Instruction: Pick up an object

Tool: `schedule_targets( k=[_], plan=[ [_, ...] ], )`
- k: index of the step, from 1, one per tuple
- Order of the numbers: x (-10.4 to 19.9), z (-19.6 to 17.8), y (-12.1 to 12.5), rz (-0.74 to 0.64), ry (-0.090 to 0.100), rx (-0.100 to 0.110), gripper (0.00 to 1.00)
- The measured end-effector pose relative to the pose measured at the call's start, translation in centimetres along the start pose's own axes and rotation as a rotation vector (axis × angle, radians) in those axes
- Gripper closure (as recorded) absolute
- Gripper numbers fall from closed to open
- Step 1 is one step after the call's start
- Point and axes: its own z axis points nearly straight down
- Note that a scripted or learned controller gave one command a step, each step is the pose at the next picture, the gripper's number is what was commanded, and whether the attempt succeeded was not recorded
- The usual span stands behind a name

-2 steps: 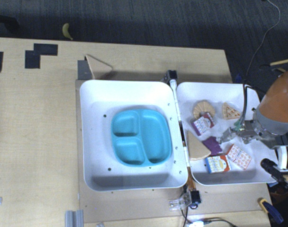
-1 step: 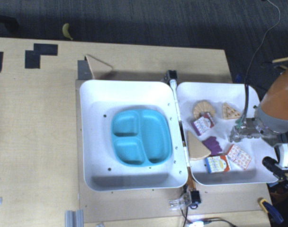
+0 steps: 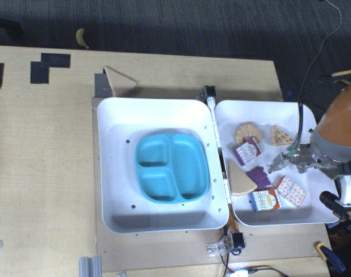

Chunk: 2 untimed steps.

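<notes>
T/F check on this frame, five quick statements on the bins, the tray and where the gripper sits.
1. The blue tray lies in the left bin. True.
2. The tray has three compartments. True.
3. The gripper is over the left bin. False: it is over the right bin, among the small items.
4. The purple item lies in the tray. False: it lies in the right bin, beside the tan wedge.
5. The two bins stand side by side on the bench. True.
</notes>
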Motion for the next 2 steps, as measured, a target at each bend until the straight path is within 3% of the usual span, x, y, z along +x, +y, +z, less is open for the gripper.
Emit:
schedule_targets(
  k=[1, 2],
  plan=[
    [3.8, 2.0, -3.5, 0.004, -0.001, 0.003, 0.00],
    [3.9, 0.9, -3.3, 0.003, -0.001, -0.002, 1.00]
  ],
)
